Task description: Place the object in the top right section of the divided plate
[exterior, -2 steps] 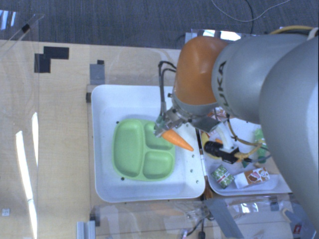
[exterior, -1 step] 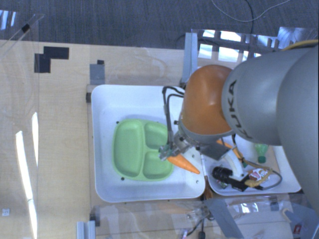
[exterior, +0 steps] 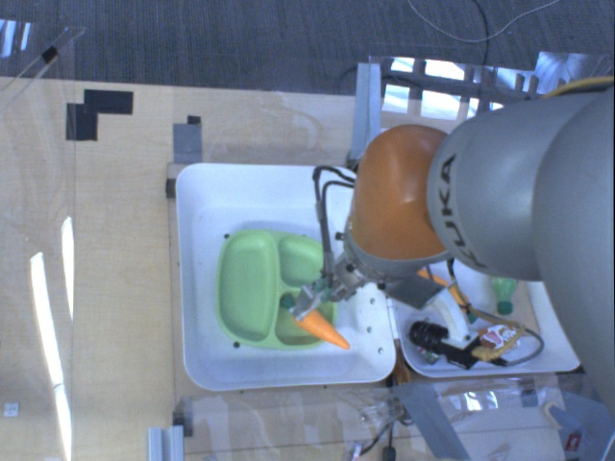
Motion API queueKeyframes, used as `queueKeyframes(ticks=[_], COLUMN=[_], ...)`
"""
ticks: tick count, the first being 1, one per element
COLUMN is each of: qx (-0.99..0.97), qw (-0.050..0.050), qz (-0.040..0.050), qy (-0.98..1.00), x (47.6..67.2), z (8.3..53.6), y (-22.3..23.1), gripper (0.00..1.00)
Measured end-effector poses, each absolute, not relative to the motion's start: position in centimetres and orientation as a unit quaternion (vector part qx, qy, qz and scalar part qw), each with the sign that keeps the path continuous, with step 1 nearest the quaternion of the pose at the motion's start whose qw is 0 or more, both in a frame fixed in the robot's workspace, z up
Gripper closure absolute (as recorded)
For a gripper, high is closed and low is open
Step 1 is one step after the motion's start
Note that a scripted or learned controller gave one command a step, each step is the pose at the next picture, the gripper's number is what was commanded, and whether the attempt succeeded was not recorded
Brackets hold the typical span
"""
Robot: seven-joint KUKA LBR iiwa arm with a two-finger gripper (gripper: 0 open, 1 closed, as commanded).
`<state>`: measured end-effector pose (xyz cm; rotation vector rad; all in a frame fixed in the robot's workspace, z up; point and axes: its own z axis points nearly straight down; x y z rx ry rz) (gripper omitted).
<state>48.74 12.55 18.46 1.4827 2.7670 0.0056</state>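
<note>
Gripper (exterior: 309, 304) low over the green divided plate (exterior: 248, 286) in the left white bin (exterior: 207, 209), pinching the thick end of an orange carrot (exterior: 322, 328) above the plate's lower right section. "KUKA" legible on the grey arm (exterior: 519, 200).

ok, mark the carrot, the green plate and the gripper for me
carrot (exterior: 324, 329): camera view, middle of its orange body.
green plate (exterior: 247, 286): camera view, floor of its large left section.
gripper (exterior: 309, 305): camera view, at the fingertips, just above the carrot's thick end.
</note>
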Motion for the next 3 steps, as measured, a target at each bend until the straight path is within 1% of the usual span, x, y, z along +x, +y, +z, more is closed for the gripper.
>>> queueKeyframes(ticks=[1, 2, 3], qx=[0.401, 0.279, 0.303], qw=[0.003, 0.005, 0.005], qz=[0.0025, 0.0021, 0.0017], qy=[0.916, 0.96, 0.953], x=[55.8, 59.7, 64.7], z=[29.4, 39.4, 43.8], y=[10.7, 5.9, -1.3], gripper=[0.0, 0.0, 0.0])
